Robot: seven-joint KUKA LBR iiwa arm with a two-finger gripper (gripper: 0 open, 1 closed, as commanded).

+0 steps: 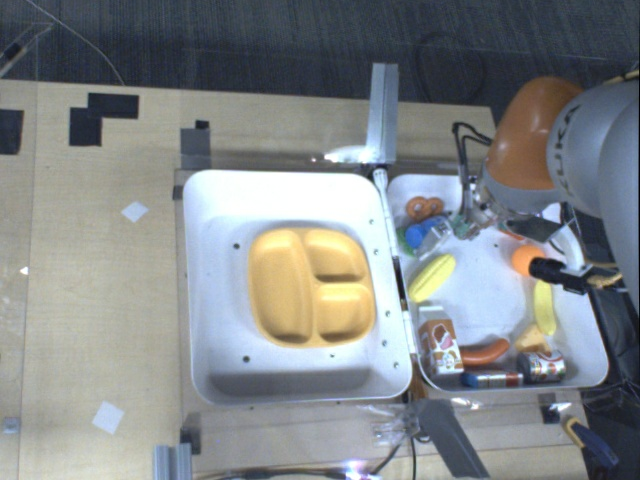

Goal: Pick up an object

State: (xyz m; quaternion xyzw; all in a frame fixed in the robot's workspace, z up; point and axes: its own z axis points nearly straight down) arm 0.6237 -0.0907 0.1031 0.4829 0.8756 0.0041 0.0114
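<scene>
The tabletop (90,298) is seen carrying two white bins side by side. The left bin (215,368) holds a yellow divided tray (308,285) near its middle. The right bin (598,363) is cluttered: a yellow corn cob (431,276) near its left wall, a banana (543,309), an orange ball (524,259), a sausage (484,350), a brown can (439,344), a pretzel (424,208) and a blue object (422,235). The arm (560,148) is extended over the right bin's far corner. The claw (467,224) is observed low, just beside the blue object; whether it is released or clenched cannot be told.
</scene>
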